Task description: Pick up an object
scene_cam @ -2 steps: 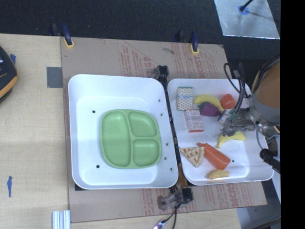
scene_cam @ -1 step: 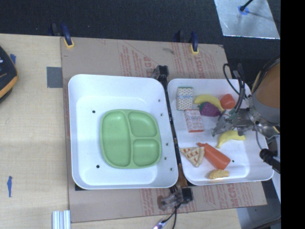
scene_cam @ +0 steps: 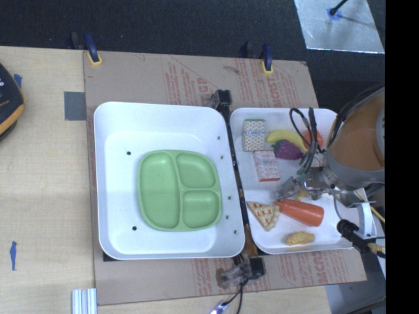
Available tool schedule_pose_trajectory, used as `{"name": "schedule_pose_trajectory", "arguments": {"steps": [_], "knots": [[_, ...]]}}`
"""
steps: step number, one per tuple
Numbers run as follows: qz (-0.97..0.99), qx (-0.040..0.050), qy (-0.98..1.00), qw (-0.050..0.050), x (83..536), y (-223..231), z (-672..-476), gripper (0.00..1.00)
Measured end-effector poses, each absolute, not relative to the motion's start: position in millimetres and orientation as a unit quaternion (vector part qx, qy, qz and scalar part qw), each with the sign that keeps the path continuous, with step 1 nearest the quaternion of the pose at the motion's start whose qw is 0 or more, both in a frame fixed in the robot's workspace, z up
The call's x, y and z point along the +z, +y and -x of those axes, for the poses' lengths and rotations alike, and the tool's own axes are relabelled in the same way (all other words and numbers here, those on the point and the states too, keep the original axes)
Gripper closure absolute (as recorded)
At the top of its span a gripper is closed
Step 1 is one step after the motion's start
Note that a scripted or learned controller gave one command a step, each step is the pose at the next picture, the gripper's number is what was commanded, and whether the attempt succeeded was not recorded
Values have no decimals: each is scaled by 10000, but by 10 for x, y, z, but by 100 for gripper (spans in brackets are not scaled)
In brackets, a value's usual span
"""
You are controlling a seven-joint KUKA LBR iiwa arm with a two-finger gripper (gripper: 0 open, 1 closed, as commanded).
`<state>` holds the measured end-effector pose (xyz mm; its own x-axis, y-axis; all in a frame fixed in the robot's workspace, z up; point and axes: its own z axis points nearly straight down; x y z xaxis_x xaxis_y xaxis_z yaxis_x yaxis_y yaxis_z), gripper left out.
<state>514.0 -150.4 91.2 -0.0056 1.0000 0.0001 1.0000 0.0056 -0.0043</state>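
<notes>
Two white bins sit side by side on my table (scene_cam: 46,195). The left bin (scene_cam: 114,129) holds one thing, a green divided plate (scene_cam: 178,190) with three compartments. The right bin (scene_cam: 262,241) holds seven small toy foods: a patterned square packet (scene_cam: 254,135), a pink-and-white packet (scene_cam: 266,165) just below it, a yellow banana (scene_cam: 283,137), a purple piece (scene_cam: 287,150) touching the banana, an orange carrot (scene_cam: 301,211), a toast-like wedge (scene_cam: 263,214) beside the carrot, and a tan nugget (scene_cam: 299,239) near the front rim.

My tool (scene_cam: 292,187) hangs low in the right bin, just above the carrot's upper end and right of the pink-and-white packet; whether it is released or clenched I cannot tell (cables and metal clutter hide it). My black cables (scene_cam: 306,131) loop across the banana and purple piece. Nothing visible sits in my grasp.
</notes>
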Motion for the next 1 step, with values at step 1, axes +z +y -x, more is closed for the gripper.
{"name": "schedule_pose_trajectory", "arguments": {"steps": [1], "knots": [[7043, 22, -7099, 16, 1015, -1516, -5141, 100]]}}
